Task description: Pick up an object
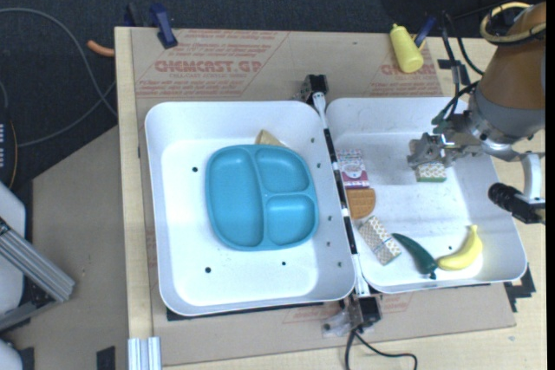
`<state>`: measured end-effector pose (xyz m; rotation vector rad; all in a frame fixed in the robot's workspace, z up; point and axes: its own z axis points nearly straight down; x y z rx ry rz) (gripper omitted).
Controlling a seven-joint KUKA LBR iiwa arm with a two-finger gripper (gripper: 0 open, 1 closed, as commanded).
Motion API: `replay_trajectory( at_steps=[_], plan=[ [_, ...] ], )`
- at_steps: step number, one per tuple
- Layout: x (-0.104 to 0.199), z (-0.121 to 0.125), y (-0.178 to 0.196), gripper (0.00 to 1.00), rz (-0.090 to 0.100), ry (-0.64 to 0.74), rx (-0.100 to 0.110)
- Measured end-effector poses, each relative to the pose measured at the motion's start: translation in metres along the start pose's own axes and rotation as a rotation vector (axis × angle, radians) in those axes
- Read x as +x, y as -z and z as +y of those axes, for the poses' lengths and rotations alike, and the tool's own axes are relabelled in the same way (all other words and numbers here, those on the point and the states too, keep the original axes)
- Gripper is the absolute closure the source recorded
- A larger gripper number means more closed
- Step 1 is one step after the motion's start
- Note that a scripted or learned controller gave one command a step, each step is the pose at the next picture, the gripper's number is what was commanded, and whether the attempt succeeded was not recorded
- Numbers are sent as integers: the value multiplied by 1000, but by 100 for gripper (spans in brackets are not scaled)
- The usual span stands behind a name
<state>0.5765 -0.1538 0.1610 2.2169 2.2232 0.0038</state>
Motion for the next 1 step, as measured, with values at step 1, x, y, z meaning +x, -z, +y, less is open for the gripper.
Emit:
replay_trajectory(
  at_steps=[1],
  plan=[
    [82,12,24,100,0,-2,1]
  ],
)
